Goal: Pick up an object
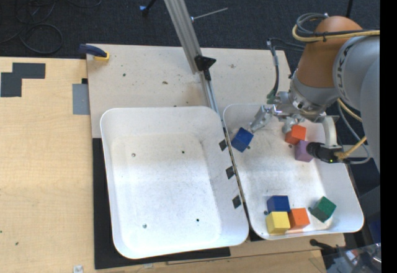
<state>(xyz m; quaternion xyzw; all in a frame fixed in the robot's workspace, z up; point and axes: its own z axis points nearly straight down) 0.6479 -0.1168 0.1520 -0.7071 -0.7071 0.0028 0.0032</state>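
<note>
- Cubes: blue (278, 203), yellow (278, 222), orange (299, 218), green (323, 208), clustered lower right.
- Purple block (302, 152) and orange block (296, 134), mid-right.
- Gripper (273, 113) above; a blue cube (242, 139) lies just lower left of it, not gripped; jaw state unclear.

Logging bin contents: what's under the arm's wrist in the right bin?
An orange cube and a purple block lie there, both partly covered by the arm; anything further beneath is hidden.
</note>
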